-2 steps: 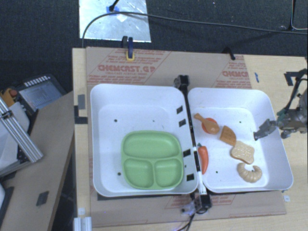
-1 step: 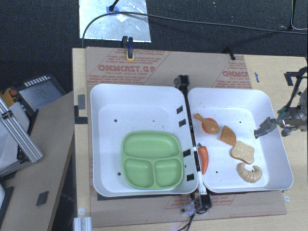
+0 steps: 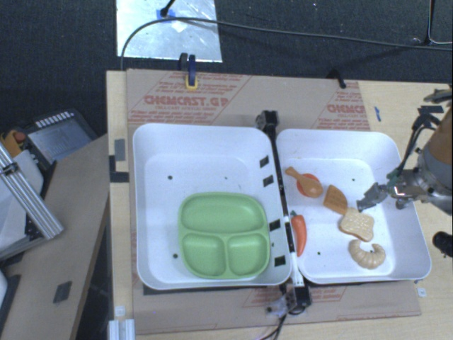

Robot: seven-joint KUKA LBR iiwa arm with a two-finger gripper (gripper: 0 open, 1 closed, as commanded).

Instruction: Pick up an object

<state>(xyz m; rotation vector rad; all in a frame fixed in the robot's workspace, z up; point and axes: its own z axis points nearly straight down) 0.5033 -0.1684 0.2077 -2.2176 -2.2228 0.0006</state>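
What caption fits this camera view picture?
Robot hand hovers by toy foods in right bin; green divided plate sits in left bin.

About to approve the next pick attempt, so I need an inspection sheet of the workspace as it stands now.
Surface: two white bins side by side, left bin, right bin, on a cardboard sheet.
Job's things: in the right bin, orange spoon, brown wedge, toast piece, croissant, carrot by the divider.
Clutter: green divided plate in the left bin.
Grippers: gripper low over the right bin beside the toast piece.
Cables: black cable across the floor behind.
Surroundings: foil sheet, yellow clamp.
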